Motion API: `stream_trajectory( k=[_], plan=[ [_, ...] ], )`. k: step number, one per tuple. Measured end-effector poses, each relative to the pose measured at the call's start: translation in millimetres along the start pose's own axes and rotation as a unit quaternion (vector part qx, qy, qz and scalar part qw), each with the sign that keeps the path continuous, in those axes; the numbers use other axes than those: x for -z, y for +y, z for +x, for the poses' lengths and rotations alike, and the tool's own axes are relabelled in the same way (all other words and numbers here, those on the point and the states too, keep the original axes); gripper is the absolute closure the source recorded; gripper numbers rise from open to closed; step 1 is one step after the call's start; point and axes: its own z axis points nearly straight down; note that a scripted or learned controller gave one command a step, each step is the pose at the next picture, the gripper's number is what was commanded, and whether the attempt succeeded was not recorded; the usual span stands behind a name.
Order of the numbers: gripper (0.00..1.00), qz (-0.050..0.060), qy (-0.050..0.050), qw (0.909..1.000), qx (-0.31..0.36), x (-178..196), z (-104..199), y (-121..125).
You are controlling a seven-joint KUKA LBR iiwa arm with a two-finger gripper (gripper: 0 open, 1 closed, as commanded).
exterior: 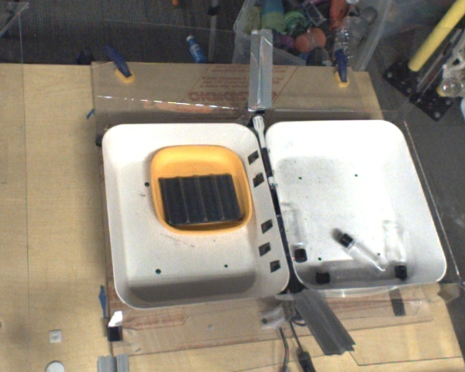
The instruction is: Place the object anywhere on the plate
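The surface (31, 208) is a big, flat wooden top, light brown, with a box of bright toys (310, 6) at the far edge. On it sit two shallow white bins, side by side and touching in the middle.

The left bin (124, 270) holds the plate (201, 160). The plate is yellow-orange with round corners, and a dark ribbed pad (199, 198) lies flat in the middle of it.

The right bin (356, 153) holds the object (360, 248). It is a small, thin, clear tube with a black tip, a bit like a pen or a syringe. It lies flat near the front of the bin, tilted a little, with the black end pointing toward the plate side. Another clear thing (393, 239) lies just beside it, too faint to name.

The object looks light and stiff. It also looks smooth, so it may slip or roll. A good place to take hold would be the middle of the tube, pinching across its thin sides.

I cannot tell where the hand is or how it stands, so I cannot say how the object lies next to it. The object is not on the plate yet.
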Motion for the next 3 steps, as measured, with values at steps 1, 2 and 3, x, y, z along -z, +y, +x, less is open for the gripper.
stream_trajectory(
  k=[1,2,3],
  plan=[
    [1.00,0.000,0.000,0.9862,0.165,0.0,0.1,0.0],
    [1.00,-0.001,0.000,0.9372,0.349,-0.5,0.2,0.0],
    [1.00,-0.002,0.000,0.8773,0.480,-0.8,-1.3,2.6]
  ],
)
